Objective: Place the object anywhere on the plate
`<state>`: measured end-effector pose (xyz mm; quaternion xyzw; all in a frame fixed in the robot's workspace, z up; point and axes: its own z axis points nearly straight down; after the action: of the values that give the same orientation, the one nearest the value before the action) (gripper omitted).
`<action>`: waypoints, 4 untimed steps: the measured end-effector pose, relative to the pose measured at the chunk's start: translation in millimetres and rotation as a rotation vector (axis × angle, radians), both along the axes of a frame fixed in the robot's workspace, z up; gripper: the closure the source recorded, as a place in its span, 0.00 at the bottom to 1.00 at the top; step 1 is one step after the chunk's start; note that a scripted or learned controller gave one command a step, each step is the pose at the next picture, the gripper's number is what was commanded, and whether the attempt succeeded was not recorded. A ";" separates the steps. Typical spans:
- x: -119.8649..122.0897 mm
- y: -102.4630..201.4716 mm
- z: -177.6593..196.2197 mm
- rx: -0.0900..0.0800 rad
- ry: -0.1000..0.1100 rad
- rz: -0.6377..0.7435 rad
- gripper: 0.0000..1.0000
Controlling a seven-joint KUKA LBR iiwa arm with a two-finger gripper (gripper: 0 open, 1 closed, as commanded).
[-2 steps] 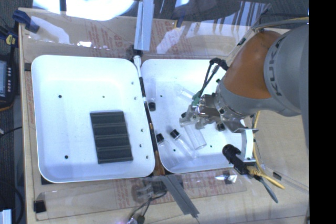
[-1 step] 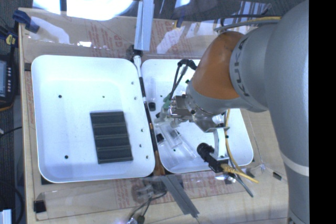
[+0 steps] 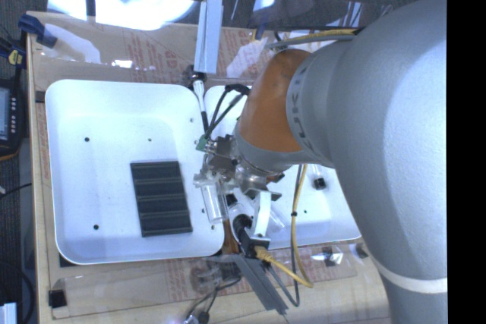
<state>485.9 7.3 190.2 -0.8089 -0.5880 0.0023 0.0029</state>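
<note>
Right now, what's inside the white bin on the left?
The left bin holds one dark ribbed plate. The arm covers most of the right bin.

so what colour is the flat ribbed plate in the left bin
Dark grey, nearly black, with ridged bands across it; the ribbed plate lies in the left bin in the camera view.

There are 2 white bins on the table (image 3: pixel 114 281): the left bin (image 3: pixel 76 163) and the right bin (image 3: pixel 334 212). 1 dark ribbed plate (image 3: pixel 161 198) lies in the left bin. 1 grey arm (image 3: pixel 380 125) with 1 orange band (image 3: pixel 269 110) covers much of the right bin. 1 claw (image 3: pixel 235 197) hangs below it.
</note>
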 end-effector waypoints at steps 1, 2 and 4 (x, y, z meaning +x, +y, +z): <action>-10.3 74.5 -0.1 0.000 0.000 0.066 1.00; -11.5 146.2 -31.2 -0.002 0.002 0.036 1.00; -12.1 118.3 -73.2 -0.003 0.003 -0.169 1.00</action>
<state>473.8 125.6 117.0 -0.8556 -0.5176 0.0043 0.0029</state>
